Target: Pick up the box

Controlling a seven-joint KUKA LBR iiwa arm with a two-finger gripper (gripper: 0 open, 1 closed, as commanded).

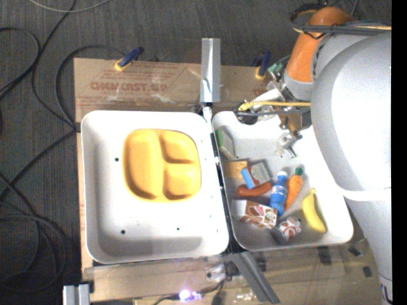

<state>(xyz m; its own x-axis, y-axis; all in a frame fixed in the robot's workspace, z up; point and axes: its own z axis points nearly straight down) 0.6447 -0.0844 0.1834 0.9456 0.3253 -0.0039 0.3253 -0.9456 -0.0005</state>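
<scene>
Grey arm [356, 107] bulks nearest, gripper [289, 138] over right bin [254, 127]; finger state unreadable. Box [259, 215] lies among clutter at the bin's front. Left bin [102, 189] holds yellow tray [162, 164]. Cardboard [146, 84], cables on carpet.

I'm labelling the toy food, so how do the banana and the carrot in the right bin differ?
The banana is yellow and curved; the carrot is orange, straight and tapered, with a green tip. The banana lies nearest the right bin's right wall, while the carrot lies further in, beside a blue bottle. Both lie flat, running roughly lengthwise up the view.
</scene>
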